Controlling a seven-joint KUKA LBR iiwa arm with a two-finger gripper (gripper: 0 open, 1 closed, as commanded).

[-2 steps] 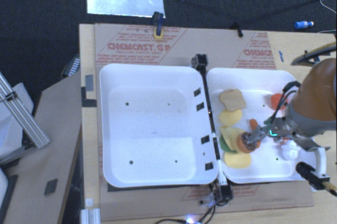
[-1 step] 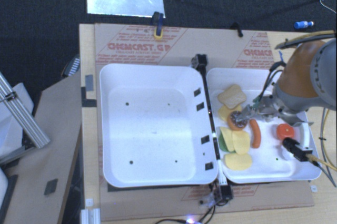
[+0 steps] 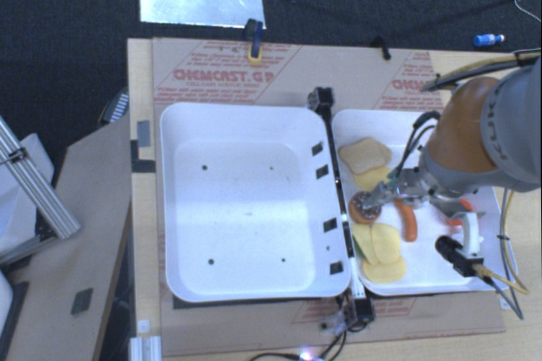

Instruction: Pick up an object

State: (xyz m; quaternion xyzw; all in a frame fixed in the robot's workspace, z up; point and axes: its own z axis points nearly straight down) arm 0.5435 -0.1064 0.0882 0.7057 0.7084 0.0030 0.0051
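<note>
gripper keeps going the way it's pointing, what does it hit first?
Probably the round reddish-brown piece directly under the gripper, beside the right white bin's left wall. Depth is unclear from above.

The claw [image 3: 366,205] hangs low in the right bin [image 3: 423,276], among a bread slice [image 3: 365,153] and yellow pieces [image 3: 383,253].

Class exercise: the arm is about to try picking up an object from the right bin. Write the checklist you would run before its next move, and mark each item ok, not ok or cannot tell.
1. Gripper is over the right bin: ok.
2. An object lies under the tip, the round red-brown piece: ok.
3. Object between the fingers: cannot tell.
4. Target stands apart from neighbours: not ok, yellow slices and the orange sausage crowd it.
5. Bread slice lies away from the tip: ok.
</note>
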